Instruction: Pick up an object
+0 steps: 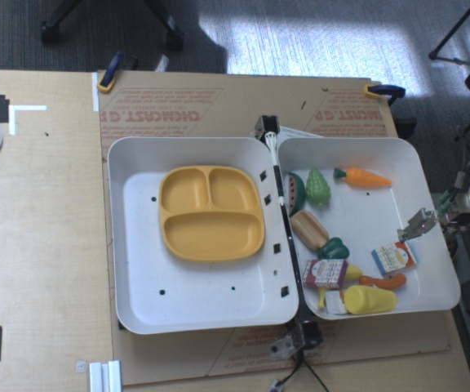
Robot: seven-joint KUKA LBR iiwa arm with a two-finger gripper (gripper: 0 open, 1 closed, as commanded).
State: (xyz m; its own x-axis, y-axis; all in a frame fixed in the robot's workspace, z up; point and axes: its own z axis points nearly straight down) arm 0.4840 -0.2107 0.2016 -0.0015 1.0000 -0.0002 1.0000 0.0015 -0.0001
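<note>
A small blue, white and orange carton point(394, 258) lies flat in the right bin point(431, 186) near its right wall, just below and left of the gripper point(419, 224). The gripper hovers at that wall; whether its jaws are spread cannot be told. A yellow divided plate point(212, 213) sits in the left bin point(129, 243).

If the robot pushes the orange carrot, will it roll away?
Probably a little. The carrot looks round and tapered, so it would likely roll in a curve rather than straight. It lies alone on bare bin floor, so nothing would stop it soon. It looks like smooth plastic, maybe slippery.
</note>
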